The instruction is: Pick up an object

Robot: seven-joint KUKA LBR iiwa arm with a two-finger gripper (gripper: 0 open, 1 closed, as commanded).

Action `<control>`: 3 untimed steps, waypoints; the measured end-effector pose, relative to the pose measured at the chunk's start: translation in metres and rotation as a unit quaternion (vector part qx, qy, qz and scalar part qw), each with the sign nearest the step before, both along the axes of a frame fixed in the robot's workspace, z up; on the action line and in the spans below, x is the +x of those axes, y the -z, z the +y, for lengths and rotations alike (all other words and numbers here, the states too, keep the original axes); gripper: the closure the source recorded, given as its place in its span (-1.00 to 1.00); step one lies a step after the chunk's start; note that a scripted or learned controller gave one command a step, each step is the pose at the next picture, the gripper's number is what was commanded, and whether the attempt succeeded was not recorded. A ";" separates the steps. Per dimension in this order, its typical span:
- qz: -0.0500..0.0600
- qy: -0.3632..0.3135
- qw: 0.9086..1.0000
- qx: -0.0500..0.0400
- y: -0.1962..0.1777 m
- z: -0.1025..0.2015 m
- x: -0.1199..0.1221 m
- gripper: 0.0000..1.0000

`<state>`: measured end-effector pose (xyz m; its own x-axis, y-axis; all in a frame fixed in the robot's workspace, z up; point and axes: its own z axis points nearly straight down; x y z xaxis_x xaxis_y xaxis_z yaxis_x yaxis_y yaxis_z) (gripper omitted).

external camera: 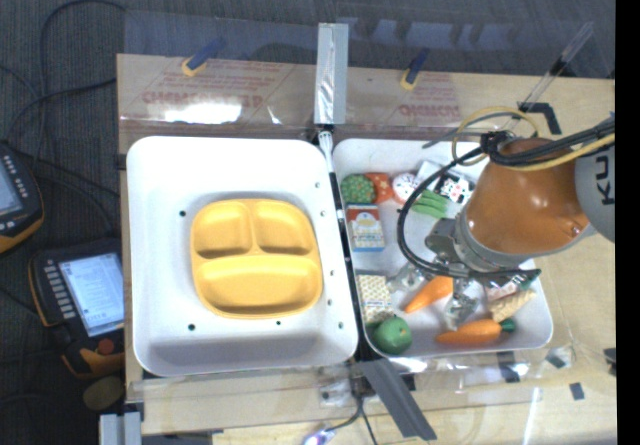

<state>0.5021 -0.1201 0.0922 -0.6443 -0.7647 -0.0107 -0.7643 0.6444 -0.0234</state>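
- Note the gripper (455,305), lowered into the right bin (545,333) just beside the upper carrot (432,294); the orange wrist band hides its tips, so you cannot tell whether it is released or clenched, nor whether anything is grasped.
- Expect a likely fault here: items crowd the gripper closely, so a closing grasp may catch two things, or nudge the carrot aside and come up bare.
- Watch the black cable (410,233) looping above the carrot; it may snag nearby packets on the lift.
- Right bin contents, relative to the upper carrot: a second carrot (468,333) below and right, a green apple (391,334) below and left, a juice carton (366,227) above and left, with broccoli (357,188) beyond it.
- Left bin (160,173), well left of the carrot, holds a yellow divided tray (256,256).
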 end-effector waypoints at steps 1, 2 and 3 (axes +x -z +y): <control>0.005 -0.087 0.996 0.003 0.003 -0.025 0.124 -1.00; 0.005 -0.022 1.000 0.004 0.002 -0.031 0.067 -1.00; 0.000 0.009 1.000 0.005 -0.001 -0.067 0.004 -1.00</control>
